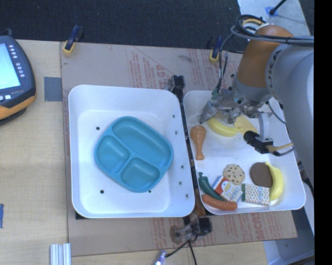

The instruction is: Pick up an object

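Gripper (224,112) low in right bin (296,200), over banana (228,128). Finger state: cannot tell. Blue tray (133,154) in left bin (78,148)

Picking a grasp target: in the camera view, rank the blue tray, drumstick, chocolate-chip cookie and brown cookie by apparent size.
1. blue tray, by far the largest.
2. drumstick.
3-4. chocolate-chip cookie and brown cookie look alike; I won't rank them.
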Controlling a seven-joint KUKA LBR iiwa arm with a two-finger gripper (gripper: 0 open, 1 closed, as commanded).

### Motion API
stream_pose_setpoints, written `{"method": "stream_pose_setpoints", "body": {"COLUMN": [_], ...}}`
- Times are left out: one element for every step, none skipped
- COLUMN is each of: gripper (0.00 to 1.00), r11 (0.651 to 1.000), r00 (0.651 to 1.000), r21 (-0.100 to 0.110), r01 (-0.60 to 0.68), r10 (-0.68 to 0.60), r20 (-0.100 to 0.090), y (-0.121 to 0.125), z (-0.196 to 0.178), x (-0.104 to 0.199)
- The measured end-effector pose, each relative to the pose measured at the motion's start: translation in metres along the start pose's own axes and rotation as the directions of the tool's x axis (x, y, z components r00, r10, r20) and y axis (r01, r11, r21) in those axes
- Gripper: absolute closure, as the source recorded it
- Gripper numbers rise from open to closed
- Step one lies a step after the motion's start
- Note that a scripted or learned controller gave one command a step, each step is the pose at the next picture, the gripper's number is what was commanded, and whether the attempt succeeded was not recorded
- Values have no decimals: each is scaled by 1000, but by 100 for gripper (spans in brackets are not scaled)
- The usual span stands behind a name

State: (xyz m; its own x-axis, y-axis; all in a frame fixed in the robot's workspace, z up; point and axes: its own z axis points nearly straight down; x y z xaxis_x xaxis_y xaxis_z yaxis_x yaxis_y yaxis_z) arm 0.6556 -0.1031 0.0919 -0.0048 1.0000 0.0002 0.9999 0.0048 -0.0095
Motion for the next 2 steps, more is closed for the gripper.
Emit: {"method": "stream_pose_setpoints", "body": {"gripper": [0,0], "r11": [1000,1000], "r00": [1000,1000], "r21": [2,0], "r01": [1,-1], "r10": [-1,1], "r20": [0,0], "y": [0,0], "z": [0,0], "x": [8,3]}}
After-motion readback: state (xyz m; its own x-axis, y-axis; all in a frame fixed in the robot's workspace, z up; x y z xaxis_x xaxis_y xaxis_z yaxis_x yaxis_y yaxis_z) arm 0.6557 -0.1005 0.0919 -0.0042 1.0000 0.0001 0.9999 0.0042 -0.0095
